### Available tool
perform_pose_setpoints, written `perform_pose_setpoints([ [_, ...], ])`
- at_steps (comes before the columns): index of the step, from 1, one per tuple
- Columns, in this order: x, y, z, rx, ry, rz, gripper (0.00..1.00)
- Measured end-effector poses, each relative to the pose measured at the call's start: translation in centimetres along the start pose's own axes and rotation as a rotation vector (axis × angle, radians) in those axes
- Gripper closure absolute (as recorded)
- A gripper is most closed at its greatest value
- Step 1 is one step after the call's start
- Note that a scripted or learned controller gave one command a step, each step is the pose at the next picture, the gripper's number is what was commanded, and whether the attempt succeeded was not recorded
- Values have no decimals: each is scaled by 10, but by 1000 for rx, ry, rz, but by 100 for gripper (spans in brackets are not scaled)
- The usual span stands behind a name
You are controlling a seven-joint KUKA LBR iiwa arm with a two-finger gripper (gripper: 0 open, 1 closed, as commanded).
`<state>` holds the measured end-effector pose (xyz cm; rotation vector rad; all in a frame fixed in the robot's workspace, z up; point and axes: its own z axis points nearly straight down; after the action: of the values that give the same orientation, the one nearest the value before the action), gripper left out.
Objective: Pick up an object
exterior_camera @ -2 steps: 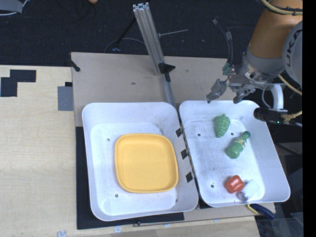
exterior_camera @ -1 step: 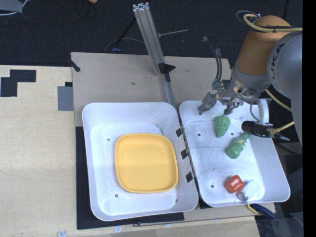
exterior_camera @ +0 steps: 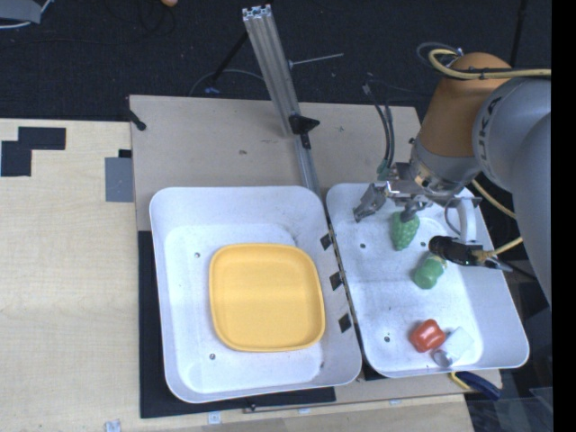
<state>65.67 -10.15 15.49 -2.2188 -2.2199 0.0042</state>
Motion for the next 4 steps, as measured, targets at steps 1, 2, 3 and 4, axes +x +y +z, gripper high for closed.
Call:
perform_pose_setpoints([
  [1, 4, -3, 43, 0, 0, -1, 0],
  [2, 3, -2, 31, -3, 0, 1, 100],
  [3, -1, -5, -31, -9, -1, 2, 100],
  [4, 1, -8, -92, -8, -1, 1, 100],
])
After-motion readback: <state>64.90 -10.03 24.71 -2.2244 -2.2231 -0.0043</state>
